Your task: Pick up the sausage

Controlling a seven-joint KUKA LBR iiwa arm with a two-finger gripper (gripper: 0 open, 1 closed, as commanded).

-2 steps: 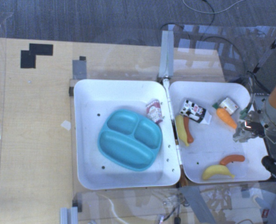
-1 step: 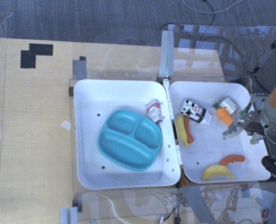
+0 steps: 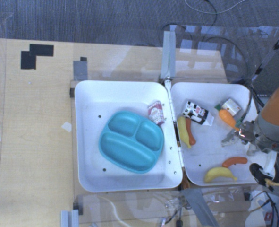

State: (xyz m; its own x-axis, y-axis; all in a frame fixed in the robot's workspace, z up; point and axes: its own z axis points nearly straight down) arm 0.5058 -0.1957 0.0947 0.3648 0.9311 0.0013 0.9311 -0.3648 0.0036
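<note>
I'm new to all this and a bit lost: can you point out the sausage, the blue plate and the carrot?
sausage (image 3: 190, 131): camera view, middle of its reddish body.
blue plate (image 3: 131, 141): camera view, central divider ridge.
carrot (image 3: 227, 119): camera view, orange body.

arm (image 3: 276, 115): grey, orange band showing just above wrist
gripper (image 3: 233, 138): metallic silver fingers
cables (image 3: 264, 176): black, trailing below wrist

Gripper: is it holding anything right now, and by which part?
Nothing is held. The gripper hangs over the right bin, with the sausage lying apart below it.
</note>
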